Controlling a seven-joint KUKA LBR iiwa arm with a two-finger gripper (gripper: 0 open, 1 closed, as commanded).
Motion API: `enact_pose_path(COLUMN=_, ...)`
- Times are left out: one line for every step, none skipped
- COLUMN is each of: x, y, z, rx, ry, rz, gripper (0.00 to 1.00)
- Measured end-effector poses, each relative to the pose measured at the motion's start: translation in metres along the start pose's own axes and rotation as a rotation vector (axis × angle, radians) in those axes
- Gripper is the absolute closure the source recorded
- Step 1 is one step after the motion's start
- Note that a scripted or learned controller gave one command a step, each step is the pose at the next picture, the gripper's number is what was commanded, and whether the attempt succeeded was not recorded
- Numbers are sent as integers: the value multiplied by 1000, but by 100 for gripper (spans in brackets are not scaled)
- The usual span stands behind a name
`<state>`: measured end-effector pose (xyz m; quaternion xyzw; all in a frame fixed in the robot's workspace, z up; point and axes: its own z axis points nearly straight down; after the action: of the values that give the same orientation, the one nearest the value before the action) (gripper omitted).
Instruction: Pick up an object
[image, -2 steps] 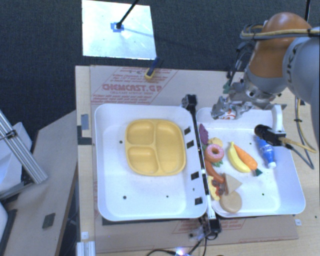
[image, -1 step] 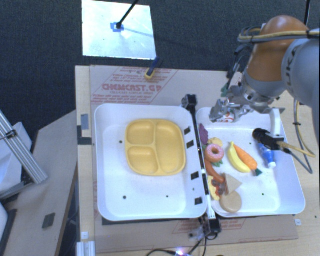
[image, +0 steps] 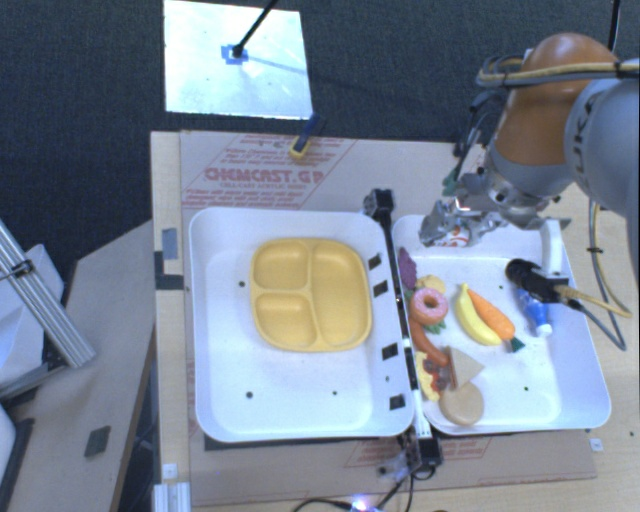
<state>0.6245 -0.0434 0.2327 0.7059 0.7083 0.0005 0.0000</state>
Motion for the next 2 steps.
enact_pose_path(x=-4, y=-3, z=19, rx=1, ry=-1, rz=2, gripper=100)
enact_pose_path(x=-4, y=1, z=18, rx=-2, ry=-1, rz=2, gripper=100)
